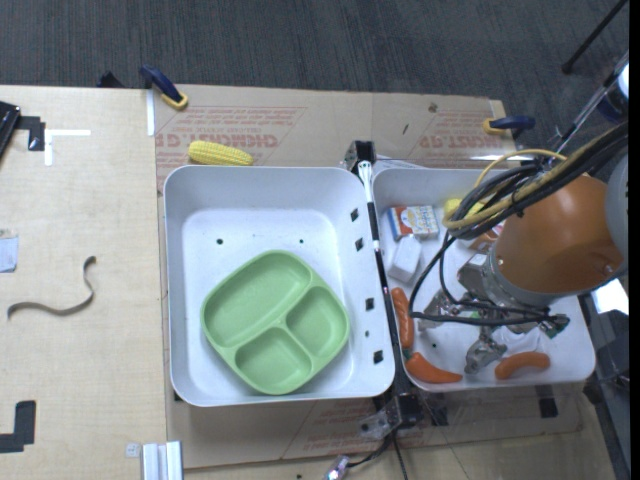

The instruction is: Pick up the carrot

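Orange items lie in the right bin (575, 368) near its front edge: a carrot (433, 371) at the front left corner area, a second orange piece (522, 364) further right, and a slim orange-red piece (402, 316) along the bin's left wall. Arm with orange band (555, 233) hangs over the right bin. Gripper (484, 354) is low in the bin, between the carrot and the second orange piece, close to both. Fingers look slightly parted with nothing between them, though cables partly mask them. Small white and red packets (414, 222) sit at the back of the same bin. Left bin (260, 193) holds a green three-compartment plate (275, 321). A yellow corn cob (219, 153) lies on the cardboard behind the left bin.
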Tool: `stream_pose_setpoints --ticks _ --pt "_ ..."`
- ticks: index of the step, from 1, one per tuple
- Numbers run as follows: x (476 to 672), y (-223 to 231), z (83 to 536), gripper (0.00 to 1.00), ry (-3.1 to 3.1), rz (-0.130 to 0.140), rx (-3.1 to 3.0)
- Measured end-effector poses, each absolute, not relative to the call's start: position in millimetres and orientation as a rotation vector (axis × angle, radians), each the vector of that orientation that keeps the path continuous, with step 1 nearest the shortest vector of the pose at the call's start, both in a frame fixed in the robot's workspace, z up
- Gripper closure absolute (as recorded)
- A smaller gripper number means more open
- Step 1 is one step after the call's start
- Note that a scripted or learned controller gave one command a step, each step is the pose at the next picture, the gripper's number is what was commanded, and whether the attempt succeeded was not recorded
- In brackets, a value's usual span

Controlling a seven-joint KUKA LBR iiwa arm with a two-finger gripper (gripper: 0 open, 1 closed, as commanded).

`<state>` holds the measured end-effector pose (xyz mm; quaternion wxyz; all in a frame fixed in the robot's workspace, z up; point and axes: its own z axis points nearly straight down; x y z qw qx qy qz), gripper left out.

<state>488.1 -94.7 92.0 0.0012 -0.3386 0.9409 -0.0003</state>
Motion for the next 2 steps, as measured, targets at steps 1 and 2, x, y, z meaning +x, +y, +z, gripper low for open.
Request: stream_pose_setpoints --ticks 1,2 --pt "488.1 -94.7 92.0 0.00 2.954 -0.001 -1.063" --pt "488.1 -94.8 92.0 0.00 2.954 -0.001 -1.063"
